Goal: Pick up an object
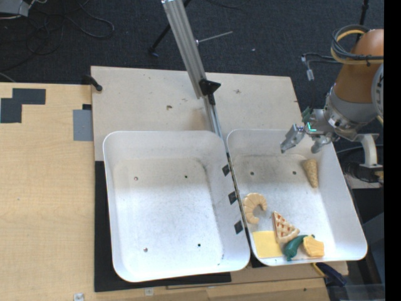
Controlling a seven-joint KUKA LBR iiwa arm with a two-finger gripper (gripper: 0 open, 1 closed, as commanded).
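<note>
My gripper [304, 142] hangs over the far right part of the right bin [338, 187], fingers spread open with nothing between them. Just below and right of it lies a tan cone-shaped piece [311, 172]. Farther toward the front of this bin sit a beige croissant [254, 207], a waffle-patterned wedge [284, 226], a flat yellow square [265, 244], a green piece [293, 248] and a small orange-yellow block [314, 248].
The left bin [119, 168] adjoins the right one, with a divider and black clips [229, 187] between them. A slanted metal rail [188, 49] rises behind the bins. The orange-banded arm [360, 74] enters from the right.
</note>
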